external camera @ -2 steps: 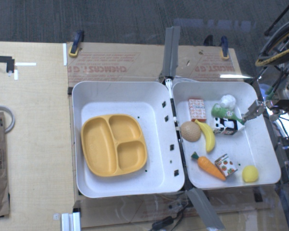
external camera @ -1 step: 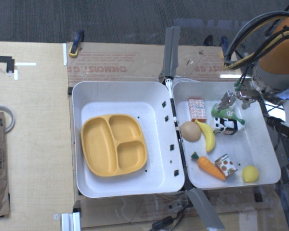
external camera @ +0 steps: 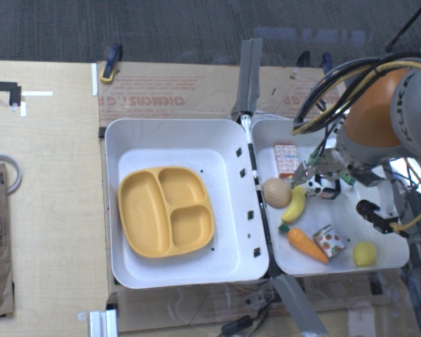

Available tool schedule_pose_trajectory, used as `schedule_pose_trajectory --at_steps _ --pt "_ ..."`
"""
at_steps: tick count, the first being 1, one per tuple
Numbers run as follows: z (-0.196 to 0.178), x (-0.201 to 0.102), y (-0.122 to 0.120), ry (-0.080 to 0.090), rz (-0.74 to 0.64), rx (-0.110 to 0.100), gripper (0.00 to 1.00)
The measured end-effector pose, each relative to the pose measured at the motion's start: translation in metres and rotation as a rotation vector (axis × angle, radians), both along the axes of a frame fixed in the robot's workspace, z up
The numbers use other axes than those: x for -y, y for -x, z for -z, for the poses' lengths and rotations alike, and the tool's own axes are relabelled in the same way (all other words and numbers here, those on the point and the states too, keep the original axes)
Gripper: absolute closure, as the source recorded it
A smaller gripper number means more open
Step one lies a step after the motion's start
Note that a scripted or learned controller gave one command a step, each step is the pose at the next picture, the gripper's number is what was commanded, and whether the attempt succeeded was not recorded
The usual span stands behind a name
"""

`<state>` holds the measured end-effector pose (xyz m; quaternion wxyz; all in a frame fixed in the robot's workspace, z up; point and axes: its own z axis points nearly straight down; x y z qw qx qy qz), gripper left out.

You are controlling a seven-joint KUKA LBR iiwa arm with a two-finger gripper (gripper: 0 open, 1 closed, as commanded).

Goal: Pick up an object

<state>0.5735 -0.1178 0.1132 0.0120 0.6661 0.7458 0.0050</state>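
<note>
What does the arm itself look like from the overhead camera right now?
The arm is grey with a rounded orange band above the wrist. Black and yellow cables loop along it. The gripper is a dark metal unit with small green details.

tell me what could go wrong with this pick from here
The gripper hangs over a tight cluster: the banana touches the tan ball, with the small carton close behind, so it could nudge or catch the wrong item. The carrot lies against the strawberry box, leaving little finger room there.
</note>
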Motion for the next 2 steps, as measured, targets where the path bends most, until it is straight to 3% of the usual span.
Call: schedule_pose_trajectory --at_steps 1,2 --pt "-0.078 -0.051 0.064 -0.007 -0.079 -0.027 0.00" --pt "0.023 -0.017 0.075 -0.009 0.106 -0.027 0.00"
